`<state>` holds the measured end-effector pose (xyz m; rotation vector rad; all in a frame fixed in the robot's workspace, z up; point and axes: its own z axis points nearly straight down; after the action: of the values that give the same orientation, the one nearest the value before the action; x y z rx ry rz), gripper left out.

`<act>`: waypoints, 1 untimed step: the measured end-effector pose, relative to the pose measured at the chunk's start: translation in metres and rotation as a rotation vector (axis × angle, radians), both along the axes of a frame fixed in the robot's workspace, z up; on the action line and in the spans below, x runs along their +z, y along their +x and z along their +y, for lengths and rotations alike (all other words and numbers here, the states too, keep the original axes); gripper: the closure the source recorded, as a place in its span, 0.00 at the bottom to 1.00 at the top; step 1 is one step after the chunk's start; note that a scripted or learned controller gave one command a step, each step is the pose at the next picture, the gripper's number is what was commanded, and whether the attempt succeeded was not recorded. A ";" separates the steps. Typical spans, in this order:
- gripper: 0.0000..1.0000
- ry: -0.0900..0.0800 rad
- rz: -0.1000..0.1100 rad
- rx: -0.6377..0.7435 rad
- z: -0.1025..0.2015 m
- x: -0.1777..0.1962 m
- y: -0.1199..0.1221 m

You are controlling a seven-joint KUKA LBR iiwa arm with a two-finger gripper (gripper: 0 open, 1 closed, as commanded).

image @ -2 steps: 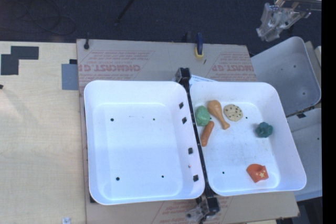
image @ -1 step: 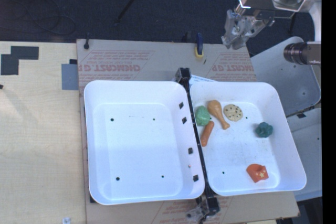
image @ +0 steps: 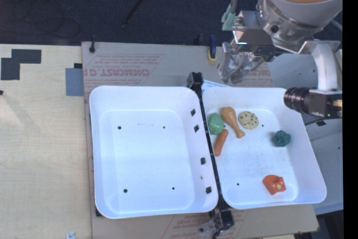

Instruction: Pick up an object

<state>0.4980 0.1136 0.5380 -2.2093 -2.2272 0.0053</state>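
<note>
The tool [image: 234,73] hovers behind the right bin [image: 302,176] — grip state unclear — where a drumstick [image: 231,120] and carrot [image: 220,143] lie diagonally among other toys.

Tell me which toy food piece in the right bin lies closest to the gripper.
The tan drumstick: its upper end lies nearest the gripper above the bin's far rim. The cookie is close behind; the red piece lies farthest.

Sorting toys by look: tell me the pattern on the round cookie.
The cookie is pale tan with dark spots, seen in the camera view.
</note>
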 end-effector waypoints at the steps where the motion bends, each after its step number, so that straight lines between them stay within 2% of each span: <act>1: 1.00 -0.001 -0.001 0.000 0.075 -0.001 -0.019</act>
<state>0.4788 0.1890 0.5370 -2.2105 -2.2284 0.0056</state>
